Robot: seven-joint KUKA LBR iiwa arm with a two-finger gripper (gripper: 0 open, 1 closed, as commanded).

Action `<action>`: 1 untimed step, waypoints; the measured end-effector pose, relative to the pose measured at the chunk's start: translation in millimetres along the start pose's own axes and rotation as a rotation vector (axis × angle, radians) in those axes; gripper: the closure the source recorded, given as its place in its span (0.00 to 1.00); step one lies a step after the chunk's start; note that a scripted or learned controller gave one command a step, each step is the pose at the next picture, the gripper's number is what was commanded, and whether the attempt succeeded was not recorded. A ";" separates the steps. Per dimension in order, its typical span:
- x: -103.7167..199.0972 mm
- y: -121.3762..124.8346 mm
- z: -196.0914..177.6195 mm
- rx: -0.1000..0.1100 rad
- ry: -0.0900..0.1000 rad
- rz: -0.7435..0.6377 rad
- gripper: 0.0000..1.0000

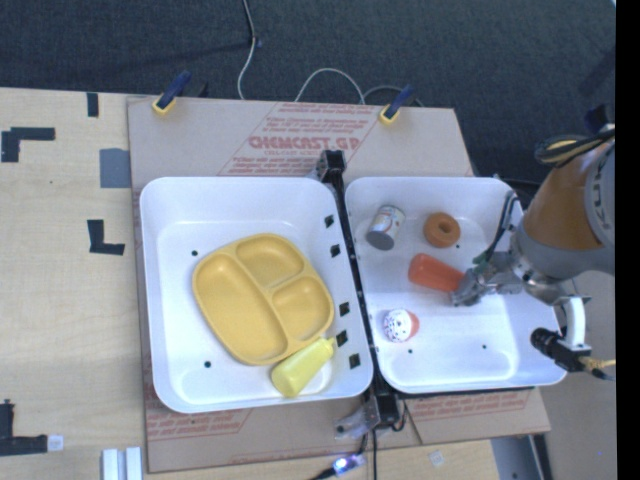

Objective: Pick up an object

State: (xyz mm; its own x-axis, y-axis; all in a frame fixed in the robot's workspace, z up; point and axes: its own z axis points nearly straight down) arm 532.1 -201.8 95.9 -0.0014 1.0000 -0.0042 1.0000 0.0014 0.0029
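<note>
The gripper [468, 290] is low inside the right bin [500, 363], with its dark fingers right at the right end of the red-orange block [434, 271]. How far they stand apart cannot be told, because the tips are small and dark against the block. They seem to touch the block's end, but no part of the block is clearly between them, so I would not say it is held.

The first risk, as I judge it, is a push instead of a grip: if the fingers meet only the corner, the block may slide to the left or turn on the smooth white floor. The block lies at a slant, so a grip near its end could also let it swing and drop when lifted.

Just above it sits the orange ring [441, 230], and further left the small grey cup [383, 226]; a sliding block could knock either. The white ball [399, 325] lies lower left, apart. The left bin [160, 298] holds the yellow tray [262, 296] and the yellow bottle [301, 366], far from any trouble.
</note>
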 end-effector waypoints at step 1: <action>-3.7 5.6 -61.7 -0.001 0.003 0.000 1.00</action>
State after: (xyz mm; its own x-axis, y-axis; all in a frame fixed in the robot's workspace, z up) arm 537.5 -205.3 157.7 -0.0014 1.0000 -0.0017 1.0000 0.0014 0.0042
